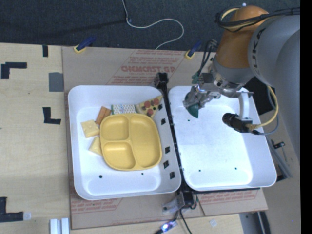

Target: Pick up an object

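My gripper (194, 106) hangs over the upper left corner of the right bin (229, 174), close to the wall between the two bins. A small dark green object (194, 112) sticks out below the fingertips, and the fingers look shut on it. It appears lifted a little off the bin floor. Most of the object's shape is hidden by the gripper body. The grey arm with its orange band (239, 38) comes in from the upper right.
The left bin (83, 179) holds a yellow divided plate (130, 141), tan cracker-like pieces (90, 128), an orange-brown piece (102, 114) and a pizza-slice toy (150, 105) along its far side. A black connector on a yellow cable (236, 122) hangs over the right bin.
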Robot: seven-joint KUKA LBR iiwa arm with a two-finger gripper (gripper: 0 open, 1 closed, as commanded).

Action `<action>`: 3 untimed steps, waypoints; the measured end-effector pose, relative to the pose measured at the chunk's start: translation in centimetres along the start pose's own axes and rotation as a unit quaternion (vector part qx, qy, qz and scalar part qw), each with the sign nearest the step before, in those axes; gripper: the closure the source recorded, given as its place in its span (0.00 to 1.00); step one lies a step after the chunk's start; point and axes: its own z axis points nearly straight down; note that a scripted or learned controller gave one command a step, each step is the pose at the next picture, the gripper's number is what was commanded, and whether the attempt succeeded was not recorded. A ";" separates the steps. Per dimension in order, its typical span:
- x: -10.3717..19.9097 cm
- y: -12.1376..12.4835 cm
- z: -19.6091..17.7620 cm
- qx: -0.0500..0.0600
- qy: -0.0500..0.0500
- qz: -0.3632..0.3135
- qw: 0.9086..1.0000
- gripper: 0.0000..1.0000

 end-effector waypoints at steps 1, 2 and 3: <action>6.5 0.1 -0.5 -0.001 0.001 -0.001 1.000 1.00; 8.1 0.3 -1.6 -0.001 0.000 0.001 1.000 1.00; 7.6 -0.1 0.1 0.000 -0.001 0.002 1.000 1.00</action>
